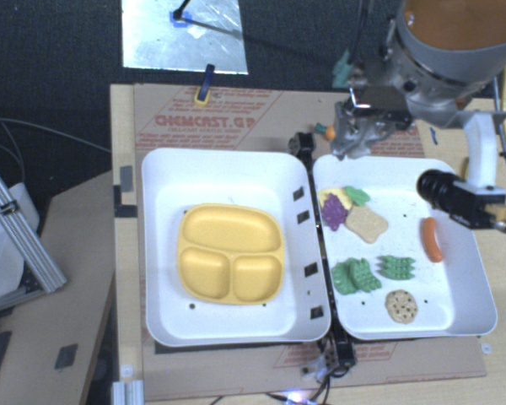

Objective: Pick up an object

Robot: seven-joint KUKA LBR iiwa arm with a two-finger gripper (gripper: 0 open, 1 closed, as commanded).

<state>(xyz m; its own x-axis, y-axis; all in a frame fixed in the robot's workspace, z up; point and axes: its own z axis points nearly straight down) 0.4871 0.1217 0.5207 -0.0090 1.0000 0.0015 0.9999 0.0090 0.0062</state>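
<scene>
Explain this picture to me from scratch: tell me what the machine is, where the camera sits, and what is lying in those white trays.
One camera looks down at a slant on a bench. The grey arm with an orange band is a robot; its gripper hangs above the far edge of the right bin.

The left bin holds a yellow divided plate. The right bin holds toy food: purple grapes, a tan cracker, an orange sausage, two green leafy pieces and a cookie. Nothing shows between the gripper's fingers.
</scene>
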